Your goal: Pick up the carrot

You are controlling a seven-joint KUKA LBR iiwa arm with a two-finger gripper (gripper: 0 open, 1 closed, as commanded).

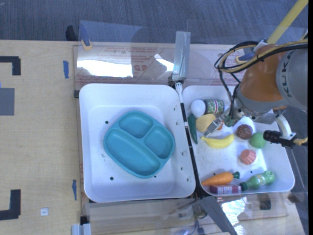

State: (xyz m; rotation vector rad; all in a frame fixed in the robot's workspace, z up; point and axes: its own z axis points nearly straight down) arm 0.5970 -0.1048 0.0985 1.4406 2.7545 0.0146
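Above the banana (218,141), gripper (215,126) empty-handed.

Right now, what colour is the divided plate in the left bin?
Turquoise blue; the three-compartment plastic plate shows best in the overhead camera view.

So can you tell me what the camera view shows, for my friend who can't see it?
The robot's end effector hangs over the right bin, above a yellow banana, while the orange carrot lies apart from it near that bin's front edge. Other toy foods lie around them, and the left bin holds a blue divided plate.
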